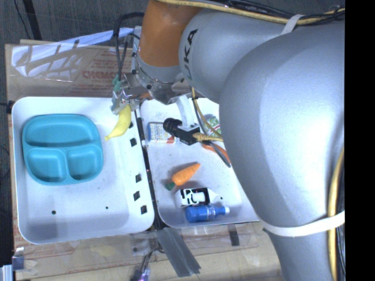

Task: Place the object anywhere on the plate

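From the camera view, the grey arm [263, 92] reaches in over the right bin [162, 157] and its end effector [122, 101] sits above the inner edge of the left bin [76, 215]; the end effector is clenched on the upper end of a yellow banana [120, 124], which hangs tilted, its lower tip pointing down and left; the banana is in the air beside the divider between the bins, near the blue divided plate [58, 148] but not over it; the plate lies at the far left of the left bin; an orange carrot [184, 173] and a blue bottle [205, 213] lie in the right bin, well apart from the banana; the grip looks to be on the very end of the fruit, so a quick swing could make it pivot or slip out; let go from here, it would likely land on the bin floor short of the plate, or strike the raised rim and roll off
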`<state>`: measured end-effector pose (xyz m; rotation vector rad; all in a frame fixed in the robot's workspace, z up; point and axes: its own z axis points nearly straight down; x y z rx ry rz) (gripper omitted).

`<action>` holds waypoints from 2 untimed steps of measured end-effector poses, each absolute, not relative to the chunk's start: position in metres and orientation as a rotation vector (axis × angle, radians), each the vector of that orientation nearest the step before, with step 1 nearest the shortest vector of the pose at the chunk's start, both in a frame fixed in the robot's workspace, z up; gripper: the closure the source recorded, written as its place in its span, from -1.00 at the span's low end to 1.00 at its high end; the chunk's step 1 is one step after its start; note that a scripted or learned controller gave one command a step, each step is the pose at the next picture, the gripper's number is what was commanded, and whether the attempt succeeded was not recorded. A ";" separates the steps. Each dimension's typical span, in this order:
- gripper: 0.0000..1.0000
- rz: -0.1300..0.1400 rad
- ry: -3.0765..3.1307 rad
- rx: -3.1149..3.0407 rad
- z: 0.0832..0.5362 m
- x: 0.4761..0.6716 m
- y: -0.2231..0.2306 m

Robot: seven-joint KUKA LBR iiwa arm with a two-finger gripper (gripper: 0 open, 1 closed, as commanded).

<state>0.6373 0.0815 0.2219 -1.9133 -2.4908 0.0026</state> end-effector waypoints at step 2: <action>1.00 0.006 -2.535 -1.852 0.145 0.655 0.139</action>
